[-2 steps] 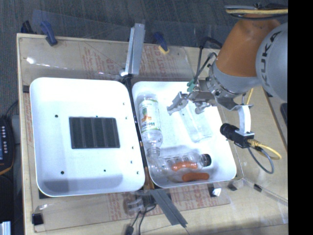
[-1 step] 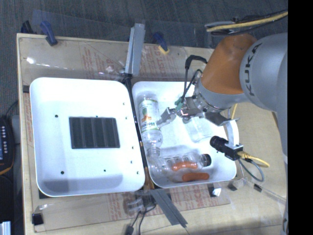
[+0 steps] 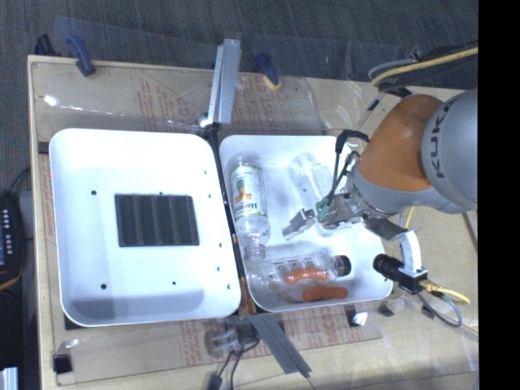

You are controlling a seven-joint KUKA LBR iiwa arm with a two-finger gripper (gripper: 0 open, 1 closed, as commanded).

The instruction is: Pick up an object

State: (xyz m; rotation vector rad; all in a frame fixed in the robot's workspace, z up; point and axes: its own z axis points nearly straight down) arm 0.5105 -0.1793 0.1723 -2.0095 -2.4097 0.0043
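Right bin [image 3: 244,149], contents: clear bottle [image 3: 248,203] with orange-and-green label lying along the left wall, cap toward the near side; second clear bottle [image 3: 302,270] with black cap lying across the near end; orange sausage-shaped piece [image 3: 323,294] just beside it at the near wall; crumpled clear plastic item [image 3: 307,173] toward the far side. Gripper [image 3: 302,222]: low over the bin's middle, between the two bottles and just near of the plastic item, fingers slightly apart, nothing seen between them; contact with the bin floor cannot be told. Left bin [image 3: 81,161]: dark ribbed rectangle [image 3: 157,219] at centre
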